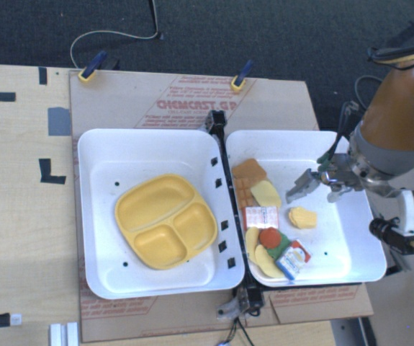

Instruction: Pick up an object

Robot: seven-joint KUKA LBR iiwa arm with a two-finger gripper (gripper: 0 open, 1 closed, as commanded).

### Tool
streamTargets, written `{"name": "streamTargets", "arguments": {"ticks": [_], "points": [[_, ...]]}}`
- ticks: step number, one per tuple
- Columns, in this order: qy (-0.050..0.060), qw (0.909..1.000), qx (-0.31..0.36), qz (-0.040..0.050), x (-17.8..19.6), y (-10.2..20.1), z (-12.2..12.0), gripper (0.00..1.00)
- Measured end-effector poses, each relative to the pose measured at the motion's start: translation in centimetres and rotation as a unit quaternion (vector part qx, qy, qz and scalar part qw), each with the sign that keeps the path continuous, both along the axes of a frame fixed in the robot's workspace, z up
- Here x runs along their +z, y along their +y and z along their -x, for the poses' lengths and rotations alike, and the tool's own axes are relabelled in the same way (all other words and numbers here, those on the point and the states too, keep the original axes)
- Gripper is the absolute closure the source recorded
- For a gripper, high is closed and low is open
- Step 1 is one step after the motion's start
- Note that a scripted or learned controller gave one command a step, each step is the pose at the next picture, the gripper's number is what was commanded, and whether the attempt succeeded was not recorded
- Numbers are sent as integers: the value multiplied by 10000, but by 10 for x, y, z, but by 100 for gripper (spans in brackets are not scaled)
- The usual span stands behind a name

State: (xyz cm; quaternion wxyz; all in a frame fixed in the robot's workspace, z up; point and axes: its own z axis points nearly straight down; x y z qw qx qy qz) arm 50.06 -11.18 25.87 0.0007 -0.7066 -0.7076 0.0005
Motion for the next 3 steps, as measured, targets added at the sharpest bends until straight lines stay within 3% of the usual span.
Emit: {"name": "streamTargets", "arguments": {"ticks": [1,2,3], "points": [[72,10000,-15,-14,-120,-16,21,0],[-20,10000,-7,10,-173,17,16,0],[-35,10000,-14,16,-161,16,15,100]]}}
